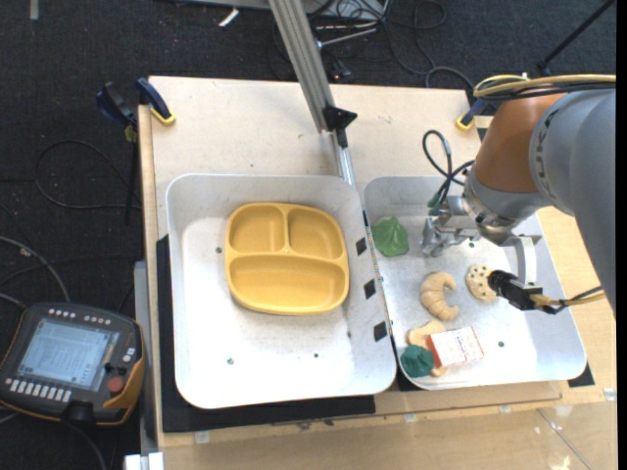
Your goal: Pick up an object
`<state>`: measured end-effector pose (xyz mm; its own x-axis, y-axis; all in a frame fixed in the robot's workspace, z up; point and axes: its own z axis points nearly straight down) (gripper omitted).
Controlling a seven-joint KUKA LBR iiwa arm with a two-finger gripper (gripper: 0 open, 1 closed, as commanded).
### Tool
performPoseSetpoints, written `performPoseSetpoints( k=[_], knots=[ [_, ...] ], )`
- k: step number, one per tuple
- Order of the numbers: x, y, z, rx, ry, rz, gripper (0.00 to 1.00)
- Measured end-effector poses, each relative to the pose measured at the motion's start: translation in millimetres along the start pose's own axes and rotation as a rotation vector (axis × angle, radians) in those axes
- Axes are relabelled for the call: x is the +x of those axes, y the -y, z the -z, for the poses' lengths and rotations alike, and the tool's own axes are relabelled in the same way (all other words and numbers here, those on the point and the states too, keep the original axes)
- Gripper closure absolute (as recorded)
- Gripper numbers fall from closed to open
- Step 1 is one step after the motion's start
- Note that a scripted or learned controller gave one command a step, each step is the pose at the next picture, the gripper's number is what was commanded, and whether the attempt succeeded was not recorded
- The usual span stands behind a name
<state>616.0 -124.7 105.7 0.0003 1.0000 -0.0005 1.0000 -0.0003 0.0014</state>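
The right bin [549, 346] holds several small objects. A light green leaf-like piece [390, 236] lies at its left side. A tan croissant [442, 295] sits in the middle, with a pale cookie [478, 282] to its right. A red and white box [457, 347] and a dark green lump [418, 361] lie near the front edge. My gripper [438, 238] hangs over the bin's back half, just right of the green piece and above the croissant. I see nothing held in it.
The left bin [196, 360] carries a yellow divided plate [287, 258]. A metal pole [306, 52] slants over the bench's back. Yellow clamps [158, 109] sit at the bench's back corners. A teach pendant [67, 358] lies on the floor to the left.
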Motion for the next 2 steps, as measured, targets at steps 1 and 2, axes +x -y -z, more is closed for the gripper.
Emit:
performPoseSetpoints(
  k=[1, 2],
  knots=[
    [1.4, 6.1, 45.8, -0.003, 0.0, 0.0, 1.0],
    [-8.5, 5.9, 102.9, -0.005, 0.001, 0.0, 1.0]
  ],
)
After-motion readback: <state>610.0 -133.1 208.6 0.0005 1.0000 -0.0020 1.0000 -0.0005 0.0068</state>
